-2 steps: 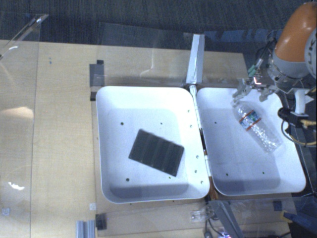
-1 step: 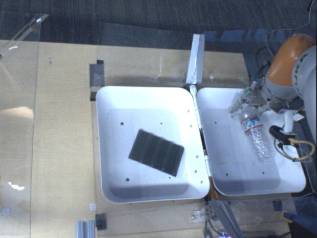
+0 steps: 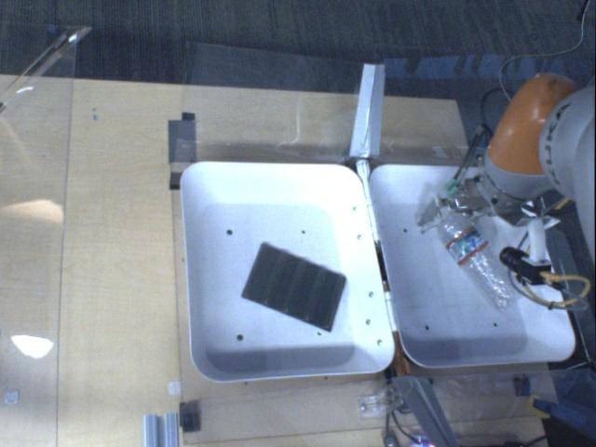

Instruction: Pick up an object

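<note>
Right bin (image 3: 438, 338): clear crinkled plastic bottle (image 3: 473, 252).

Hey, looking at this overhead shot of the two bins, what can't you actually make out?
- Tool: blurred against the clear plastic bottle in the camera view; finger state unreadable.
- Bottle label: too small to read.
- Right bin: its far right side is covered by the arm and cables.
- Dark ridged pad in the left bin: material unclear.

Two bins (image 3: 279, 180) — one dark pad (image 3: 294, 286), one bottle (image 3: 473, 253).
</note>
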{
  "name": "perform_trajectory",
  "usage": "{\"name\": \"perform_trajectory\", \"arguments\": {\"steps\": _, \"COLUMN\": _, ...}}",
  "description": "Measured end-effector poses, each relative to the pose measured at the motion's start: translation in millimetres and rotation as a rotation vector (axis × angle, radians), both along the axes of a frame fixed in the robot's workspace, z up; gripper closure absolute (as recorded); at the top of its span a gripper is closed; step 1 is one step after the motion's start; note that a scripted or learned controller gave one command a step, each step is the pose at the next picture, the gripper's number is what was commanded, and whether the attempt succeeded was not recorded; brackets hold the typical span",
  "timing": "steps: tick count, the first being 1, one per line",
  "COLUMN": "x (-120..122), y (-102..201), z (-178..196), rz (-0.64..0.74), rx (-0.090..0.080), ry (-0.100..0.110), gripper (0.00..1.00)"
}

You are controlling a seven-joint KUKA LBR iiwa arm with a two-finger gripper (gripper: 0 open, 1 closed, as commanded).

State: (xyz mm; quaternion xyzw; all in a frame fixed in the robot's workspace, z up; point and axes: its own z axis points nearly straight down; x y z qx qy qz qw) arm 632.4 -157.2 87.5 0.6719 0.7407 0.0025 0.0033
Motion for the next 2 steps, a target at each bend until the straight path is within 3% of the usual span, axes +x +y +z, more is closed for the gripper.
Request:
{"name": "perform_trajectory", "arguments": {"steps": 1, "x": 3, "y": 1, "z": 13, "rz": 0.001, "rx": 0.0, "ry": -0.008, "gripper": 1.0}}
{"name": "perform_trajectory", "arguments": {"steps": 2, "x": 12, "y": 89, "z": 100, "rz": 0.075, "rx": 0.001, "ry": -0.001, "gripper": 1.0}}
